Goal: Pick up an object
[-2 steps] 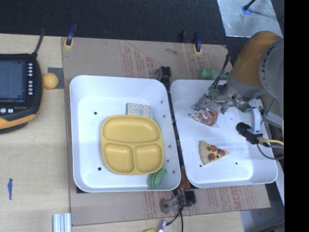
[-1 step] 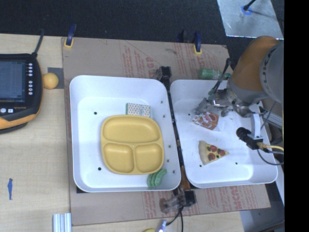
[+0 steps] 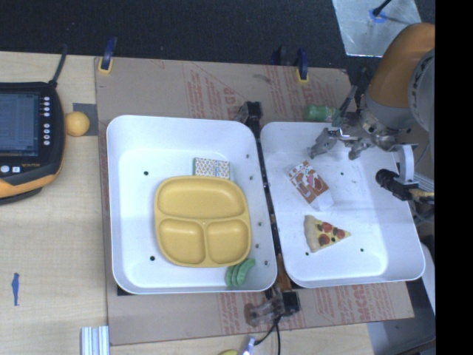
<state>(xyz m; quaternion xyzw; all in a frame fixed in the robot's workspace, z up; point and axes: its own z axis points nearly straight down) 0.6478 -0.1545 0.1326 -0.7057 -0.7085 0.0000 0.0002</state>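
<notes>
- Nearest in the left bin (image 3: 129, 198), a small green toy (image 3: 239, 274) lay against the near rim, touching the yellow divided plate (image 3: 202, 220) that took up most of that bin's floor.
- Nearest in the right bin (image 3: 384, 261), a pizza slice toy (image 3: 324, 234) lay flat with bare white floor all round it.
- Just beyond it lay a small red and white packet (image 3: 307, 182), tilted, apart from the slice and close to the bin's left wall.
- In the left bin, a small patterned box (image 3: 211, 168) sat tucked against the plate's far edge.
- Farthest back in the right bin, the gripper (image 3: 341, 143) hung over the far part with its jaws spread and nothing between them, just beyond and to the right of the packet.
- My guess was the packet was the handiest pick. To do it well the arm would need to come nearer and left, square the jaws across the packet's short side, and go straight down.
- Drifting left risked catching the wall.
- On the worktop (image 3: 44, 272) at far left lay a control pendant (image 3: 26, 139) and a yellow ball (image 3: 77, 123).
</notes>
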